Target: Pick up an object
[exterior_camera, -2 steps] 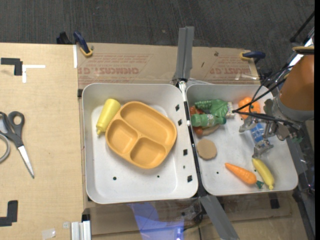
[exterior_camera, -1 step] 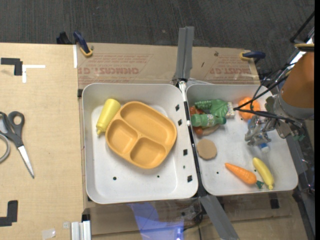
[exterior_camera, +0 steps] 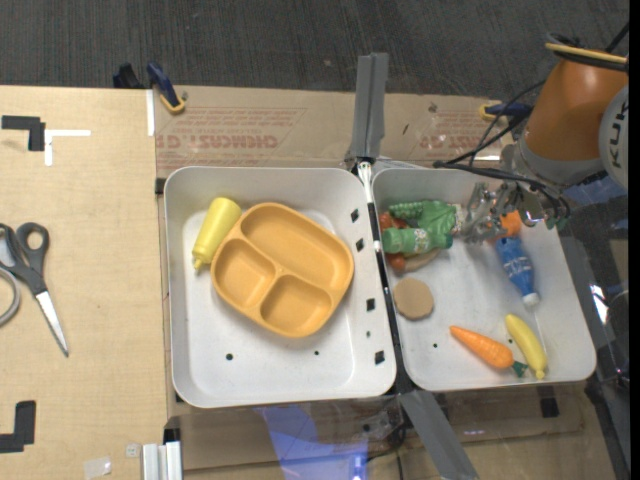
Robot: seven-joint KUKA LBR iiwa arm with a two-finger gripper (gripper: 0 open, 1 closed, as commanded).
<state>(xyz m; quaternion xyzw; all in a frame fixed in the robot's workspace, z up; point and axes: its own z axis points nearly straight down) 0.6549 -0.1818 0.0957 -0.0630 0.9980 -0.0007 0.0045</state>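
Gripper (exterior_camera: pixel 487 211) sits low at the right bin's (exterior_camera: pixel 560 368) back edge, touching the green packet (exterior_camera: pixel 425 224), likely its target; can't tell its opening. Blue tube (exterior_camera: pixel 516 267), carrot (exterior_camera: pixel 481 347), banana (exterior_camera: pixel 527 344) lie loose, easier picks.

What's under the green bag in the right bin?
Beneath the green bag, something red-orange sticks out at its lower edge, resting on the right bin floor. The bag covers the rest, so its identity and full shape cannot be seen.
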